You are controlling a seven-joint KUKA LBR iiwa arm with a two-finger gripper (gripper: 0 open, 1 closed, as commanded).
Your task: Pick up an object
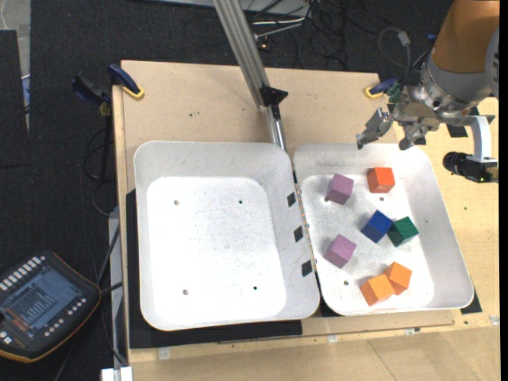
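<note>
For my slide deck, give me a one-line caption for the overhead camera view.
KUKA arm's pincer hovers open above the right bin's far edge; seven coloured blocks lie inside.

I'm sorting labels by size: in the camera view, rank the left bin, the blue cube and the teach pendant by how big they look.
1. left bin
2. teach pendant, partly cut off by the frame edge
3. blue cube
</note>
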